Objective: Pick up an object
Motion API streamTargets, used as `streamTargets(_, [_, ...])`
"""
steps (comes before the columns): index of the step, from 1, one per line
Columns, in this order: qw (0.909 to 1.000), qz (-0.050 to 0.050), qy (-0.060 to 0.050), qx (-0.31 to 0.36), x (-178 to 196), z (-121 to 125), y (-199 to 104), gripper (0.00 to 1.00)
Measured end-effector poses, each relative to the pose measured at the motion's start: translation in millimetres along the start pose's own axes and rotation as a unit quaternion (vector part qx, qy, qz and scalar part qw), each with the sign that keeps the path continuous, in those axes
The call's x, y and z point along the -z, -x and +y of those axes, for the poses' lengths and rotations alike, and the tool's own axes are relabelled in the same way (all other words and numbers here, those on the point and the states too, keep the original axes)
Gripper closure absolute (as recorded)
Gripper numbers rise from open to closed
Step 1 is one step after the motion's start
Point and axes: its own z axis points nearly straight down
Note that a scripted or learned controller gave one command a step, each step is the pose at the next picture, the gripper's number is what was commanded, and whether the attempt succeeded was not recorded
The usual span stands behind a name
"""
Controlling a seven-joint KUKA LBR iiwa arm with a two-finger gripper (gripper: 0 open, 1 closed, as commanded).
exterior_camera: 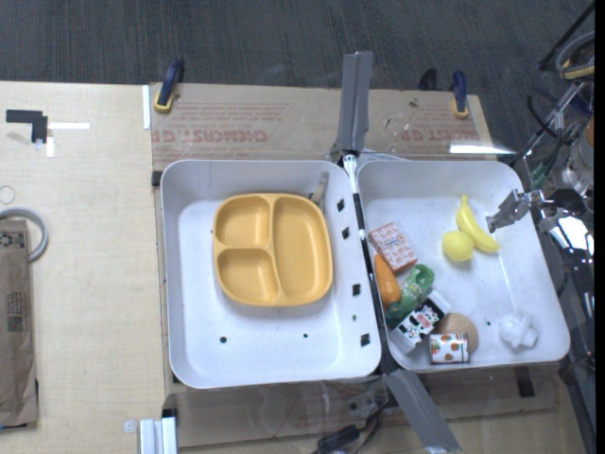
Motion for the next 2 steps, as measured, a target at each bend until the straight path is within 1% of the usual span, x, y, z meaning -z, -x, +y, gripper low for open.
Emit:
streamTargets(1, [0.9997,-0.001,0.001,0.023,2,4,17,0.00])
streamTargets(2, [0.9992,-0.001,0.002,0.040,-127,71,-16,0.00])
